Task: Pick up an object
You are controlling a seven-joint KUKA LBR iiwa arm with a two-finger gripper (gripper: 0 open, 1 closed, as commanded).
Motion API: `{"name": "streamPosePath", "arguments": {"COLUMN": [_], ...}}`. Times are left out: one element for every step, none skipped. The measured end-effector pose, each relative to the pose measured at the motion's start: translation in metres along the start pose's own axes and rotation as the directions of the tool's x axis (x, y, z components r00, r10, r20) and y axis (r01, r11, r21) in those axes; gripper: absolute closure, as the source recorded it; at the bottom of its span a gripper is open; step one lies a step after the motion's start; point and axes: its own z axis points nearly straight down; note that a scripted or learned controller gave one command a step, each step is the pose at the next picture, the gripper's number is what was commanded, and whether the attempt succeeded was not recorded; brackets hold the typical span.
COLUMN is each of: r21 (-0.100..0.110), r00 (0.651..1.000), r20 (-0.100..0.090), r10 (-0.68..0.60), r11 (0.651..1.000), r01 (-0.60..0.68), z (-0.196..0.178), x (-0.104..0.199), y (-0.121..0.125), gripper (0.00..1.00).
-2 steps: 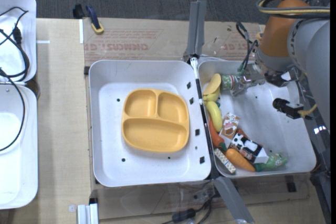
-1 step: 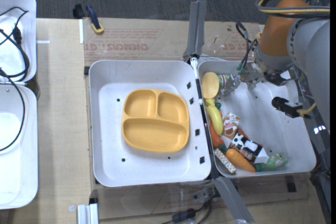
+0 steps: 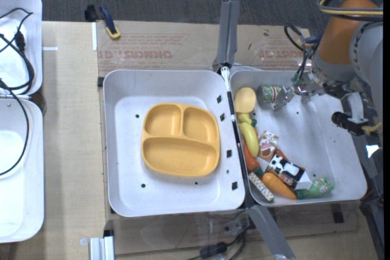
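Small can [image 3: 272,94] just beside fingers [image 3: 286,96]

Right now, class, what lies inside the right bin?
The right bin holds a can near the gripper, a lemon, a banana, a carrot and small cartons. The pile hides whatever lies beneath it.

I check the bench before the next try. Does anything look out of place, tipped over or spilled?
Nothing is spilled or broken. The small can lies on its side at the far end of the right bin, close to the gripper. The toy foods are heaped against that bin's left wall. The yellow plate lies flat in the left bin.
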Motion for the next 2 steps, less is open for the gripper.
{"name": "streamPosePath", "arguments": {"r21": [-0.004, -0.007], "r00": [0.999, 0.995], "r20": [0.001, 0.008], "r10": [-0.051, -0.104], "r11": [0.999, 0.995], "r01": [0.051, 0.104], "z": [-0.001, -0.003], "x": [0.038, 0.054], "y": [0.009, 0.013], "gripper": [0.00, 0.00]}}
